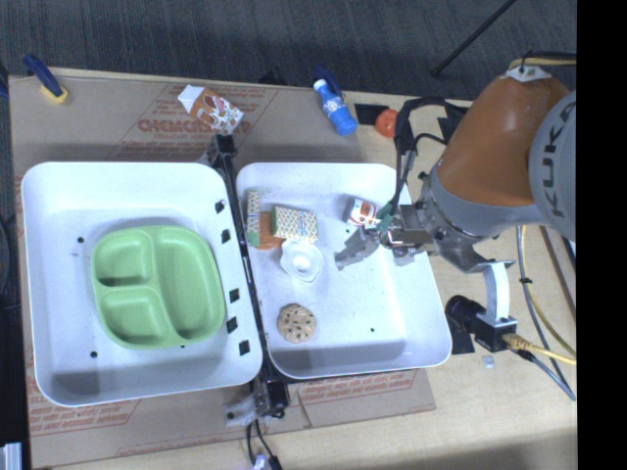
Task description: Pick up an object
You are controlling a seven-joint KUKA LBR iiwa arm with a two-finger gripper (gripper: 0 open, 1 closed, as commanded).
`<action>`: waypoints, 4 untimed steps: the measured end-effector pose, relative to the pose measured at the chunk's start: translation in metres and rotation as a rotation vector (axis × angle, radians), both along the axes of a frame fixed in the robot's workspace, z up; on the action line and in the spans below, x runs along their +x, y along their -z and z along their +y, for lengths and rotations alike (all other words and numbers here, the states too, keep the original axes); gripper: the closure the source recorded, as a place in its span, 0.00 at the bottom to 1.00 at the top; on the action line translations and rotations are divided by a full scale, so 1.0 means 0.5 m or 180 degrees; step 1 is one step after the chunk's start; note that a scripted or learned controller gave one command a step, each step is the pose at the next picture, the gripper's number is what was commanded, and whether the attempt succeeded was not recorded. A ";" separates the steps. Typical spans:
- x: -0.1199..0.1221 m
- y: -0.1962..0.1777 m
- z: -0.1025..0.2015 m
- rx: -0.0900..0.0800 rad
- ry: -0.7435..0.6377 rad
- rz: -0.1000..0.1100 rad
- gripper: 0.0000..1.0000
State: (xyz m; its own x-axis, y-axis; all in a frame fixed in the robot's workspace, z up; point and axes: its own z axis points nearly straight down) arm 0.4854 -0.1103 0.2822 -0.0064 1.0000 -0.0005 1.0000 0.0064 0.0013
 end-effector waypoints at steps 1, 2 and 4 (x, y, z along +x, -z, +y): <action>-0.020 0.244 0.026 0.0006 -0.0003 0.0025 0.00; 0.137 0.041 -0.039 -0.0004 0.0004 0.0000 0.00; -0.020 0.383 0.023 0.0008 -0.0002 0.0024 0.00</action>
State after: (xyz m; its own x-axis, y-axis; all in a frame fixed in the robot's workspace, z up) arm 0.4752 -0.0988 0.0908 -0.0070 1.0000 0.0020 1.0000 0.0070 -0.0062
